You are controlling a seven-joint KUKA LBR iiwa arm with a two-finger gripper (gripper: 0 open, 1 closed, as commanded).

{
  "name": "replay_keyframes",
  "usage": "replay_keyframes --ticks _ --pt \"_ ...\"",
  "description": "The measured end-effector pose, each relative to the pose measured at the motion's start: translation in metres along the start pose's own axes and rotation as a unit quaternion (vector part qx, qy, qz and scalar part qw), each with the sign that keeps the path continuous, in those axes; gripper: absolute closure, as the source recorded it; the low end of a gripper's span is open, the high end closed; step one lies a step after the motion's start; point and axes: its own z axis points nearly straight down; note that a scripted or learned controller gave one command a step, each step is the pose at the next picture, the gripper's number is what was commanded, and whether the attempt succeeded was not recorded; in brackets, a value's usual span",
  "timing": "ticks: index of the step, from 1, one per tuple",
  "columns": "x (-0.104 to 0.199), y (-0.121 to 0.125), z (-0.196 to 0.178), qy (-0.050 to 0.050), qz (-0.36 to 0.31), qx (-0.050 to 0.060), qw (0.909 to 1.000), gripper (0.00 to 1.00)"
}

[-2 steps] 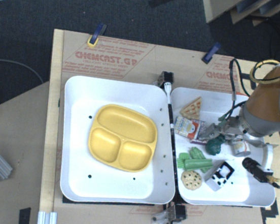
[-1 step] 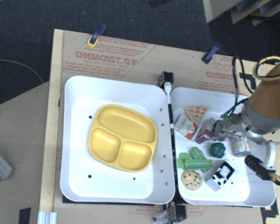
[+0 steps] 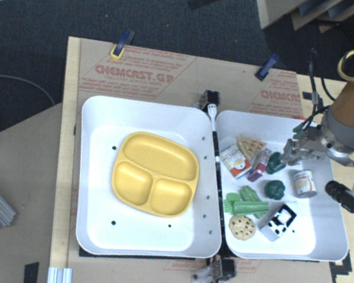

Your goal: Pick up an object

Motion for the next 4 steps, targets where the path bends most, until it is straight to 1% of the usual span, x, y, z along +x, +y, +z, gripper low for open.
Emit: replay_keyframes --ticks 1,2,3,4 --pt "0.006 -0.005 -0.05 0.0 0.0 0.0 1.0 1.0" --pt "0.006 -0.004 -0.064 0.0 0.0 0.001 1.0 1.0" --pt "0.062 0.02 -0.055 0.001 -0.002 0.002 1.0 1.0" --pt "0.118 0.032 -0.067 0.002 -0.003 0.001 1.0 1.0"
